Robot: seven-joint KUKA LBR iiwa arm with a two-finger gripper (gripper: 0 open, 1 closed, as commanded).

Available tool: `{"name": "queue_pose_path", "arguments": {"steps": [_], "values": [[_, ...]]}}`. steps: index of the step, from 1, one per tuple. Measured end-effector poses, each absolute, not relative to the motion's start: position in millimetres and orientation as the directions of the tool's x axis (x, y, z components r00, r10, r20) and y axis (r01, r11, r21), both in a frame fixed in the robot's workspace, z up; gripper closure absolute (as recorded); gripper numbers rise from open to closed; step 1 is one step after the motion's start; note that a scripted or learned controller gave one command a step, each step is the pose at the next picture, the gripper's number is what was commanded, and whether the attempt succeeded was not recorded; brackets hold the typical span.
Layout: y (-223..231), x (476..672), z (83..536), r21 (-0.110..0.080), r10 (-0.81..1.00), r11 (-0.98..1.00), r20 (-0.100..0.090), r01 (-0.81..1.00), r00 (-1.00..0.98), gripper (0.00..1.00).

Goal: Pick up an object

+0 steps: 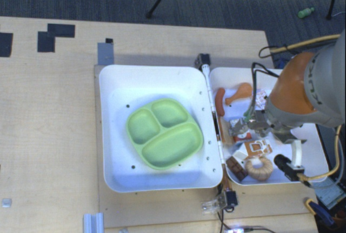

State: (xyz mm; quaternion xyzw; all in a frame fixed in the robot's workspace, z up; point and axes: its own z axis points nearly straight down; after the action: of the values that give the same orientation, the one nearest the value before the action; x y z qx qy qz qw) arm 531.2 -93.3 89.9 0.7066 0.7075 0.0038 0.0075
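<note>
Two shallow white bins sit side by side on a pale wooden bench. The left bin (111, 118) holds one item: a green divided plate (164, 133) with three compartments, lying flat near the middle. The right bin (319, 157) holds the loose objects, of which about six can be made out: one red sausage-shaped piece (219, 101), one orange piece (240, 92) just beside it, one small orange-and-white packet (259, 147), one tan ring-shaped piece (259, 168), one dark brown block (236, 168) touching the ring, and one patterned scrap (260, 99) (its print is too small to read). No label or brand is legible anywhere.

The arm (303, 88) covers much of the right bin and hides whatever lies beneath it. The gripper (241, 128) is low among the objects at that bin's left side; whether it is released or clenched cannot be told. One black part (285, 167) near the front rim is unclear.
</note>
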Motion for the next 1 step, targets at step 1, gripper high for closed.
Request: {"name": "queue_pose_path", "arguments": {"steps": [1], "values": [[-89.6,647.5,90.3,0.006,1.000,0.006,-0.001,1.000,-0.006,0.00]]}}
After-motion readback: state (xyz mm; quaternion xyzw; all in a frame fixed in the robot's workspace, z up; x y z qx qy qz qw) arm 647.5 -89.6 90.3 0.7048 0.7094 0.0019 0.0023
